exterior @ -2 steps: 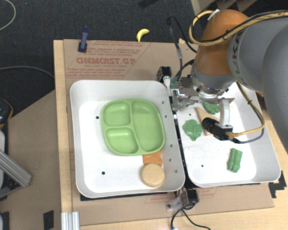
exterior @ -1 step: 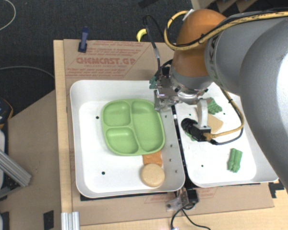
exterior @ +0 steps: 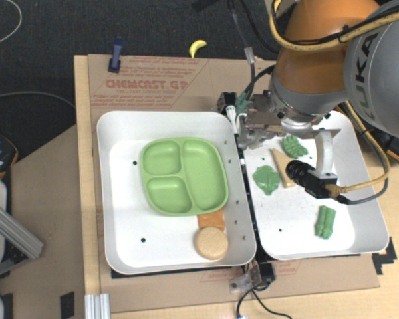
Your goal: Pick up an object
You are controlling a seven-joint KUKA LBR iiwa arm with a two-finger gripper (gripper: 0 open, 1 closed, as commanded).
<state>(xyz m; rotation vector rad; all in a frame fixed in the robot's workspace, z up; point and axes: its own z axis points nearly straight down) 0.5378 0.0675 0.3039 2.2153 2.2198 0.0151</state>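
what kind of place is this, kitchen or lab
Most likely a robotics lab bench, not a kitchen: a grey and orange robot arm reaches over two white bins of toy food, set on cardboard with loose cables around.

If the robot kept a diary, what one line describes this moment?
arm: over right white bin | tool: above small green pieces | left white bin: green divided plate, round tan cookie

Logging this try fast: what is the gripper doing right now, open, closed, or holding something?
Gripper: cannot be told; it hangs over the right bin near the green pieces.
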